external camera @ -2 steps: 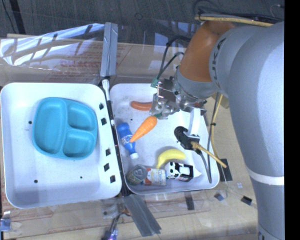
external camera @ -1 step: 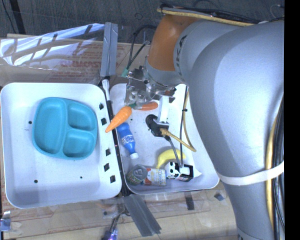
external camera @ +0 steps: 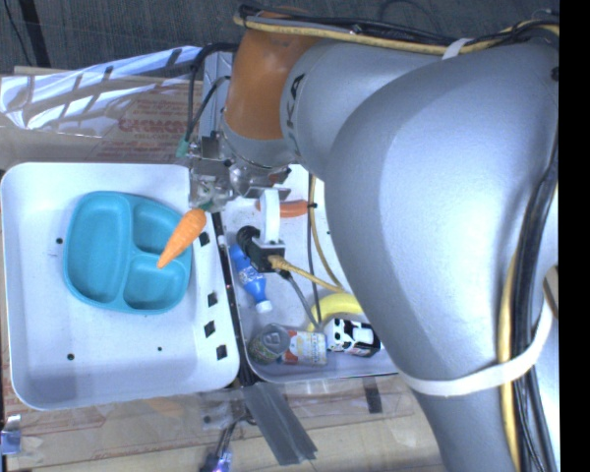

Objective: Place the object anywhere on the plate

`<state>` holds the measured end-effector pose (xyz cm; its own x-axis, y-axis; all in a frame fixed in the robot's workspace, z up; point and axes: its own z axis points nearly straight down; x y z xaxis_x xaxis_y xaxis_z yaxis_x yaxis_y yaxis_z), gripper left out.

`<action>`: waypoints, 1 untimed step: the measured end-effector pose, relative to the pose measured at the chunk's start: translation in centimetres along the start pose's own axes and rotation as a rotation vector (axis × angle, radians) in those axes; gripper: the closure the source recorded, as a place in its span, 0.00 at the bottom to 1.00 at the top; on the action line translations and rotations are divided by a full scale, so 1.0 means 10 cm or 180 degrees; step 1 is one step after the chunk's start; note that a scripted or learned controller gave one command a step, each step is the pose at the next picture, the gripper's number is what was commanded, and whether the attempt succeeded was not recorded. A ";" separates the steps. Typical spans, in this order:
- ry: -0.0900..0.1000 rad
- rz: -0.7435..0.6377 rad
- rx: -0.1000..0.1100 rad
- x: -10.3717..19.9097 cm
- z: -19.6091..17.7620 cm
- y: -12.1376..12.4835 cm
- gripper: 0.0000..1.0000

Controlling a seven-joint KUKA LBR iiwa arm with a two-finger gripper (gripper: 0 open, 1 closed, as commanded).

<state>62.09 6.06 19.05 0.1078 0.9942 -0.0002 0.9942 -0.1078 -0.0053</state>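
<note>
- The two-finger gripper (external camera: 205,197) hangs from the grey arm with its orange band (external camera: 259,82), low over the inner edge of the left bin. Its fingers are clamped on the thick end of an orange toy carrot (external camera: 182,236), near the green top.
- The carrot hangs at a slant, its pointed tip down and to the left. It lies over the right edge of the blue plastic plate (external camera: 113,254). From above I cannot tell whether it touches the plate or is still just above it.
- The plate is smooth, rounded and moulded into compartments. It lies flat in the shallow white left bin (external camera: 39,362), whose floor looks matte and hard.
- The grip near the thick end probably lets the slim tip lead toward the plate, so a release here would likely drop it onto the plate's rim side.
- The right bin (external camera: 275,370) holds loose items close together: a small clear bottle with a blue cap (external camera: 248,275), a yellow banana-shaped toy (external camera: 336,308), a black-and-white figure (external camera: 352,336) and a round metal-looking piece (external camera: 269,342).
</note>
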 end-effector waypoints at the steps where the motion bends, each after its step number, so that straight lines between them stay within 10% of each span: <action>1: -0.0001 0.0001 0.0000 0.00 0.00 0.00 0.00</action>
